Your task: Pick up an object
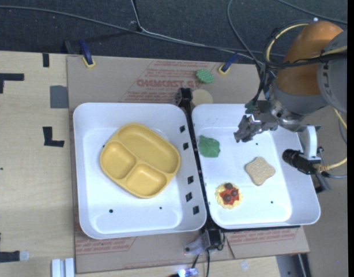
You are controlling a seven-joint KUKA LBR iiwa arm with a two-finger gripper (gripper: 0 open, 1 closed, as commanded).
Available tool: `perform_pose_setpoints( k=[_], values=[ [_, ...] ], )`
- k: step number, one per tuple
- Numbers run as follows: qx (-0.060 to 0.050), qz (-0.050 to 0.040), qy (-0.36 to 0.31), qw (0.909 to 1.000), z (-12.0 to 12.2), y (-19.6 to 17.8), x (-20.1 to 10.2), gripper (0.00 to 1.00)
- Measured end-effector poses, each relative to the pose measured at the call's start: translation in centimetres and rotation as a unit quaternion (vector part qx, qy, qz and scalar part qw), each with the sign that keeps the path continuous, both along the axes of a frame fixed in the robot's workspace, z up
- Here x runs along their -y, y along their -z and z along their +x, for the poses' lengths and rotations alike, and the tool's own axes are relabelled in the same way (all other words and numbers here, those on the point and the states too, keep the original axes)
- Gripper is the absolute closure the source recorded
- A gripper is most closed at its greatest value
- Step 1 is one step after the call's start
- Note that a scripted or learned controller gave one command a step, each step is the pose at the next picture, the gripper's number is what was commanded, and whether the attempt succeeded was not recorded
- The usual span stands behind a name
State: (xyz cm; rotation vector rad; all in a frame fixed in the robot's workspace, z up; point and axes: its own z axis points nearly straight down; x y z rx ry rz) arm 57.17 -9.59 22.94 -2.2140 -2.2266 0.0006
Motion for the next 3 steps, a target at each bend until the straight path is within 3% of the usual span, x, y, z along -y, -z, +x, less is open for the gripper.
perform_pose_setpoints(
  k=[1, 3],
  values=[
    [0.000, 0.0003, 0.000, 1.0000, -0.9, -0.7, -4.8, 1.00],
    [-0.001, -0.0001, -0.001, 1.0000, -3.0, 1.2, -16.7, 1.00]
  ],
)
